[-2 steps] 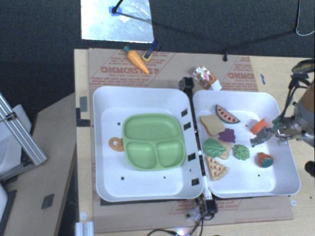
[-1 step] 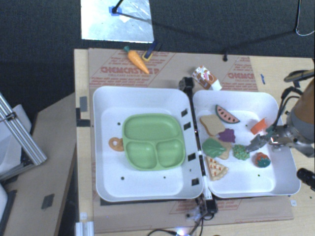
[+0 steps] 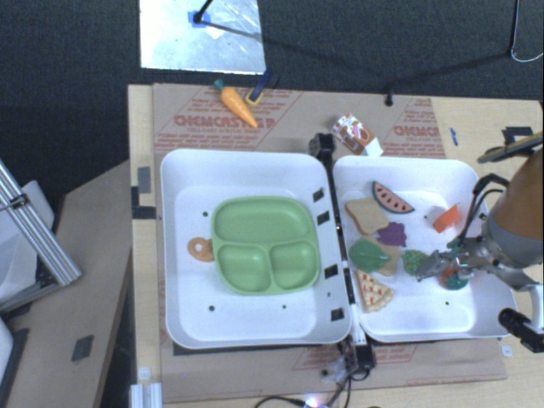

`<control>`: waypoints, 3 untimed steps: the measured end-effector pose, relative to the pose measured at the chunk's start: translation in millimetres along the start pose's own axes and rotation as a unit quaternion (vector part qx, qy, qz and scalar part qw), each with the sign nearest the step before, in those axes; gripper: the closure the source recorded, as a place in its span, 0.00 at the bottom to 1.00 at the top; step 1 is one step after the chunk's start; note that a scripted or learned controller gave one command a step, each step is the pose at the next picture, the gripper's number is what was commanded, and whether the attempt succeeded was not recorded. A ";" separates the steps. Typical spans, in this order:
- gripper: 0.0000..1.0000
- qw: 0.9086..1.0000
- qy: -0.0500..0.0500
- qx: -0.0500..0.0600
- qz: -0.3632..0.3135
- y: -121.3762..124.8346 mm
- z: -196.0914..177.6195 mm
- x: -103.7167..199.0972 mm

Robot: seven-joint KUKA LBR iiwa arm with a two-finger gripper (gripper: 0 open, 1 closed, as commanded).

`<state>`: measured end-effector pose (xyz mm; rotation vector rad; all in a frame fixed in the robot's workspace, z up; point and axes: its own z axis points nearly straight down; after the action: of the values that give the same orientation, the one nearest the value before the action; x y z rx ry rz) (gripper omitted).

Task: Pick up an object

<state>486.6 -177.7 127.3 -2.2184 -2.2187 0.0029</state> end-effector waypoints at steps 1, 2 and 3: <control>0.00 1.000 -0.005 -0.013 -0.001 7.3 11.8 -1.7; 1.00 1.000 -0.004 -0.012 -0.002 7.0 4.9 -0.5; 1.00 1.000 -0.002 -0.005 -0.001 5.0 -41.1 -7.5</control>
<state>491.8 -185.2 168.3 -2.2220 -2.2289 -0.0034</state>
